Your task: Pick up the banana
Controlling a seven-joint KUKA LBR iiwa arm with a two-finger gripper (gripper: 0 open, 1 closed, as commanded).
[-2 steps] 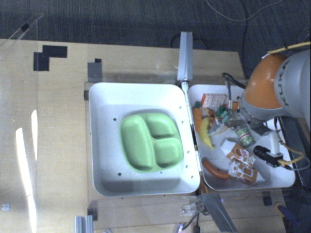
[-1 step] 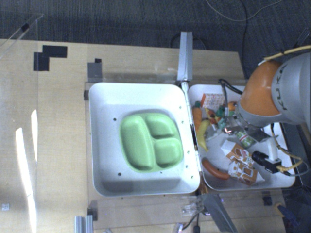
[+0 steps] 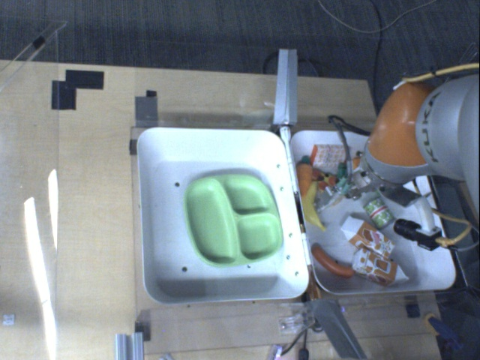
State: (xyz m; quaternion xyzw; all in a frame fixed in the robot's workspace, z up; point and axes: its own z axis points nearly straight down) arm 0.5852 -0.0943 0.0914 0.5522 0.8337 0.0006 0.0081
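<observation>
The yellow banana lies along the left wall of the right bin, with an orange carrot just above it. My gripper reaches in from the right and hangs low over the clutter just right of the banana's upper end. The pile of small items around the gripper hides whether it touches the banana.
The left bin holds a green divided plate. The right bin also holds an orange-and-white box, a green-labelled can, a red sausage and brown snack packets. A metal post stands between the bins at the back.
</observation>
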